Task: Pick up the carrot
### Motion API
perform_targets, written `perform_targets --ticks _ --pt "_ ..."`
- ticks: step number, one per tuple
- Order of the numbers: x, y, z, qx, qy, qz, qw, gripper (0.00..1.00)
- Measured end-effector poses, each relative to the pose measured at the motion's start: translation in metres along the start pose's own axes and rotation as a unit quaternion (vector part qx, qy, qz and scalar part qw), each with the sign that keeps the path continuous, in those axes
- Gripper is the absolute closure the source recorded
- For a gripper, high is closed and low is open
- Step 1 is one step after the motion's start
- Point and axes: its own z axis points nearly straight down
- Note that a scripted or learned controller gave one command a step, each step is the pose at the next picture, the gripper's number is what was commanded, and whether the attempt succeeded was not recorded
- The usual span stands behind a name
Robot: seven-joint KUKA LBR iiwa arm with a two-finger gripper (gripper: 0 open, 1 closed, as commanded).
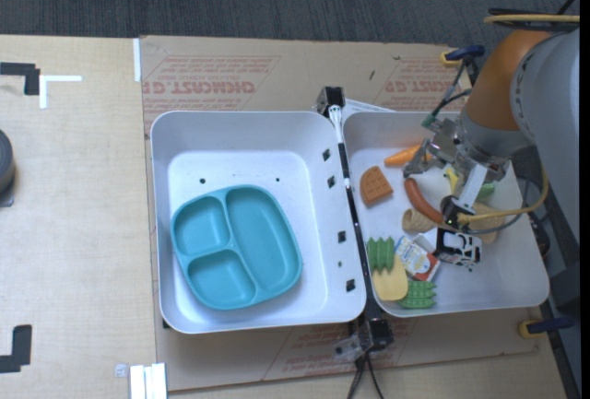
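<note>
Robotics lab: grey arm [551, 88] reaching into white bin [513, 294] on bench [74, 204].

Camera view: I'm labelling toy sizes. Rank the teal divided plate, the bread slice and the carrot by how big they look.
1. teal divided plate, clearly largest.
2. bread slice.
3. carrot, though its right end is covered, so 2 and 3 are unsure.

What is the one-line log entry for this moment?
task: pick up carrot | gripper: over right bin, next to carrot | carrot: far end of right bin, grasp not confirmed | left bin: teal tray
</note>
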Motion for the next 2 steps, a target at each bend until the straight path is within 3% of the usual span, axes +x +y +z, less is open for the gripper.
perform_targets --ticks 1,2 --pt "0.013 0.042 0.005 0.034 -0.013 0.148 0.9884 0.0" --pt "-0.004 0.045 0.005 0.029 -0.006 0.336 0.9415 0.0"
